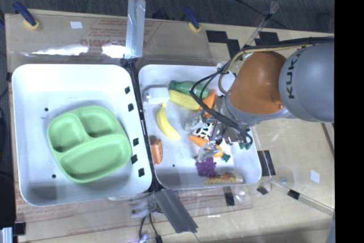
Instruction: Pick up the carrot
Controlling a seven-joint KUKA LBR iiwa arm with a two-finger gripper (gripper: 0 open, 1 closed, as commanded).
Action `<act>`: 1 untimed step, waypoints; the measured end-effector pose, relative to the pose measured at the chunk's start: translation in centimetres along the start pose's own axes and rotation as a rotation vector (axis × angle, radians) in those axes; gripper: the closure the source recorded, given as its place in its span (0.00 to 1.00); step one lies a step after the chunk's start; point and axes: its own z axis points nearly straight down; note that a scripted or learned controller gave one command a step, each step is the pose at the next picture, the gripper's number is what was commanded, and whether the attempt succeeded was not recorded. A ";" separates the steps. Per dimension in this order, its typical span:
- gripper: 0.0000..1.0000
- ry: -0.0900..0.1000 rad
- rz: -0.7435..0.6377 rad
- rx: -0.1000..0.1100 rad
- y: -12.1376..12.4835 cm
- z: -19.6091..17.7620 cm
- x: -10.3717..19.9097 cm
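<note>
Looming largest from the right, the grey arm [310, 85] with its orange band [259, 83] reaches over the right bin [250, 165], and the gripper [215, 132] hangs down among the toys there; whether it is wide, narrow or holding anything I cannot tell, since the wrist and cables cover it. Just beside it lies the carrot [200, 141], a small orange piece near the middle of the right bin, partly hidden. Near that bin's left wall sit a banana [166, 122] and an orange block [156, 151], with a corn cob [185, 99] and a green piece [182, 87] toward the far side. A purple toy [206, 166] lies toward the near side. A green divided plate [88, 142] rests in the left bin [28, 82].
</note>
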 end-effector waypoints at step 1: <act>0.00 0.002 -0.085 -0.003 5.4 0.2 4.0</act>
